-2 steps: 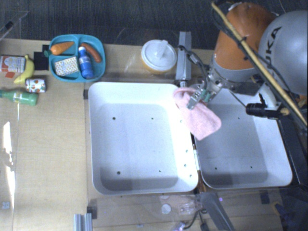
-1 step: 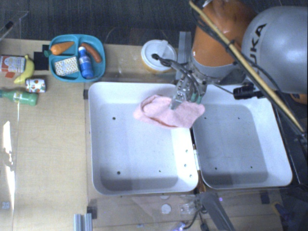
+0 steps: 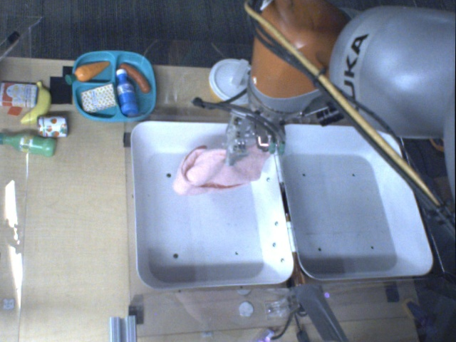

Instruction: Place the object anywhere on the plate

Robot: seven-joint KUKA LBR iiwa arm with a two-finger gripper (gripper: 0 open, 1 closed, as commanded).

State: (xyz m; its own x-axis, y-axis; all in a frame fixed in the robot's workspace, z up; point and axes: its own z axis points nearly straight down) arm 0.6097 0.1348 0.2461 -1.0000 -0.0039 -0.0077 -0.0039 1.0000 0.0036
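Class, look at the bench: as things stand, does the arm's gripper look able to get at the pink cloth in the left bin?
Probably yes. The gripper hangs directly over the pink cloth's right end in the left bin, with nothing lying between them. Whether it grips the cloth cannot be told.

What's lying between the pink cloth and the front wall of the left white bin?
In the camera view, only bare white bin floor lies between the crumpled pink cloth and the front wall of the left white bin.

Occlusions and cut-offs
Grey metal gripper (image 3: 246, 148) overlaps soft pink crumpled cloth (image 3: 214, 171), hiding its right end; finger tips unreadable. Grey arm body (image 3: 399, 70) cut off at right edge.
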